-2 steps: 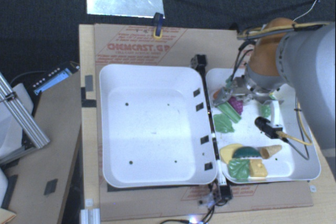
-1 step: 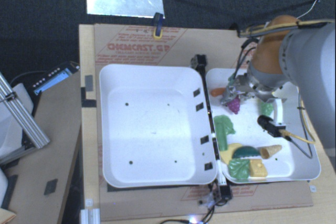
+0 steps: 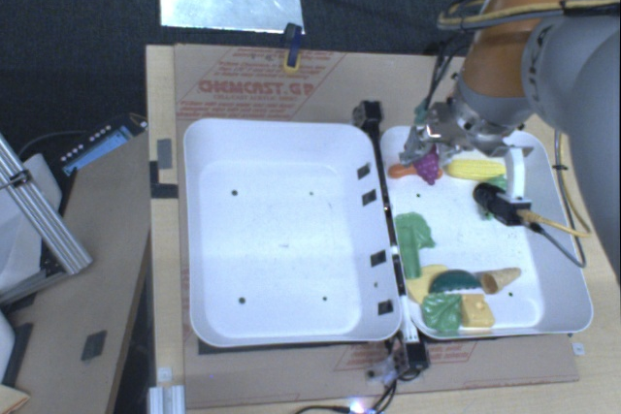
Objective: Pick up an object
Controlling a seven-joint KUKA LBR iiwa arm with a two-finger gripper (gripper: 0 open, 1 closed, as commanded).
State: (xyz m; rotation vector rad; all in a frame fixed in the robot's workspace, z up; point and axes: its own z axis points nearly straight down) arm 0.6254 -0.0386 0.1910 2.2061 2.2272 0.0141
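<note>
Two white bins — left bin [image 3: 281, 238] bare, right bin [image 3: 558, 296] holding toys. Gripper [image 3: 423, 148] at the right bin's 11 o'clock corner, directly over one purple piece [image 3: 428, 169]; finger state impossible to tell. One corn cob [image 3: 473, 170] just beside, at 3 o'clock — two green leafy pieces lower down.

The grey arm [image 3: 572, 63] reaches in from the right, bulky link high above the claw; the orange band [image 3: 505, 39] sits just above and right of the wrist; the wrist [image 3: 480, 116] tilts down and leftward; the gripper [image 3: 424, 150] hangs at the low left end of it all, pointed downward; cables [image 3: 485, 10] loop over the band, up and right of the claw.
</note>
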